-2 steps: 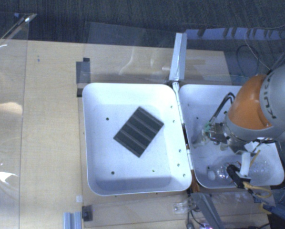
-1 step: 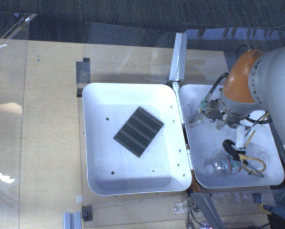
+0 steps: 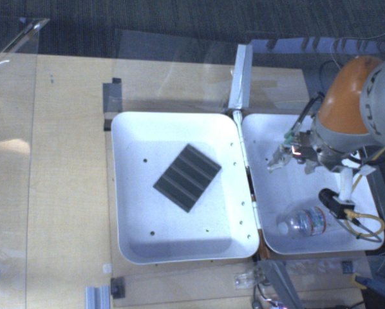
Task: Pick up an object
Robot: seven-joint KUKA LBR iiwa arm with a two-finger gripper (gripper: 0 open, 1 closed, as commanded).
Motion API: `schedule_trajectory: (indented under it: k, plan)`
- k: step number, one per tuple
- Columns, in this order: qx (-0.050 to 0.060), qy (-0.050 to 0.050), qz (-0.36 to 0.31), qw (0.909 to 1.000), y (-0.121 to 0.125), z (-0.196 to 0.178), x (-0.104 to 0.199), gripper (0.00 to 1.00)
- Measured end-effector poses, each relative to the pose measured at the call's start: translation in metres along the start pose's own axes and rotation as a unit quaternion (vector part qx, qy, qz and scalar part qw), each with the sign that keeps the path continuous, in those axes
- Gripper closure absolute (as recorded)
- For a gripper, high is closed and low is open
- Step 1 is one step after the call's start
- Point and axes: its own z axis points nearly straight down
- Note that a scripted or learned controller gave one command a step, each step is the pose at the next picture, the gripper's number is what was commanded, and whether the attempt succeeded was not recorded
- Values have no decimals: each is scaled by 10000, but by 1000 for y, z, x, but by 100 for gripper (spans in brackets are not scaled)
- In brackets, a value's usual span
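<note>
Left bin point(image 3: 125, 172): one dark ribbed rectangular pad point(image 3: 187, 177), lying flat and turned diagonally, near centre. Right bin point(image 3: 263, 192): clear plastic bottle point(image 3: 303, 221) on its side at about 5 o'clock of the bin floor, cap end toward 9 o'clock. Arm point(image 3: 356, 102) enters from 3 o'clock, orange band visible. End effector point(image 3: 282, 156) sits over the right bin's upper half, at 11 o'clock from the bottle and apart from it. Open or closed: cannot tell. Nothing seen gripped. Both bins rest on the wooden desk point(image 3: 57, 172).
</note>
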Motion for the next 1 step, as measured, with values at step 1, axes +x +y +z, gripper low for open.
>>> schedule_trajectory:
  k: [1]
  plan:
    - [13, -1, -105, 9999, -70, 22, -40, 0]
